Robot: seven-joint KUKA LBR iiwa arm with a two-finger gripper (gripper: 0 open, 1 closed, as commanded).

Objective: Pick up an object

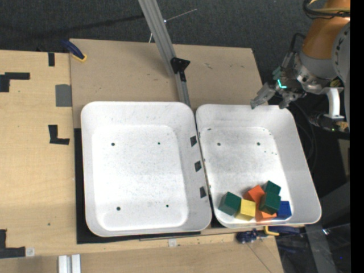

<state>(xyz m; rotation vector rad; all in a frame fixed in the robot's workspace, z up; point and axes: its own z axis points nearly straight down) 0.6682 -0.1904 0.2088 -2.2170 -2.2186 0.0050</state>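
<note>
Two white bins sit side by side on the wooden surface (131, 67), and the right bin (301, 152) serves as the landmark for everything else. In that bin's near right corner lies a tight cluster of small blocks. A green block (230, 203) sits at the cluster's left edge, touching a yellow block (247, 209) just to its right. Behind the yellow one is an orange block (256, 193), and a darker green block (272, 196) stands beside that, looking stacked or tilted on its neighbours. A blue block (284, 209) is wedged at the cluster's right, against the bin wall. Another sliver of orange shows low between the yellow and blue pieces. The rest of the right bin's floor is speckled white with a few dark dots.

The left bin (91, 152) touches the right bin along their shared rims.

The gripper (267, 97) hovers over the far right corner of the right bin, just above its rim and well apart from the block cluster. Its jaws carry nothing that can be seen; how far open they stand cannot be told from this angle. The arm (324, 38), grey with an orange band, reaches in beyond that far corner.

A slanted metal pole (162, 33) crosses the surface beyond the bins, ending near the gap between them.
</note>
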